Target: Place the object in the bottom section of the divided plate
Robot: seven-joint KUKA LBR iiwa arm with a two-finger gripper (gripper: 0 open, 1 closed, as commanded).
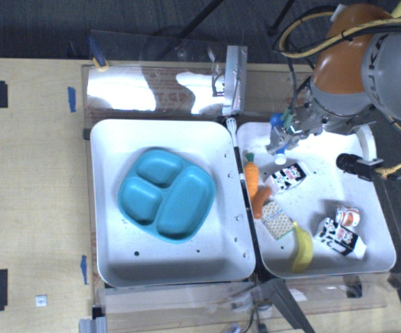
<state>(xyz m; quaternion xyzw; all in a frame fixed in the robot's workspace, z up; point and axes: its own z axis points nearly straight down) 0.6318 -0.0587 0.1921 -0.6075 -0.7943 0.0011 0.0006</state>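
A blue divided plate (166, 193) lies in the left bin (110, 144), with two small sections at its upper left and one large section at its lower right. My gripper (281, 144) hangs over the upper left part of the right bin (377, 207), just above a small black-and-white carton (287, 176). An orange carrot (252, 178) lies against that bin's left wall, with a brownish piece (261, 200) below it. Nothing shows between the fingers.
The right bin also holds a speckled packet (277, 220), a yellow banana (302, 247) and a cow-patterned milk carton (340, 233) at the lower right. A metal divider post (234, 82) stands behind the bins. The arm's orange band (346, 50) reaches in from the upper right.
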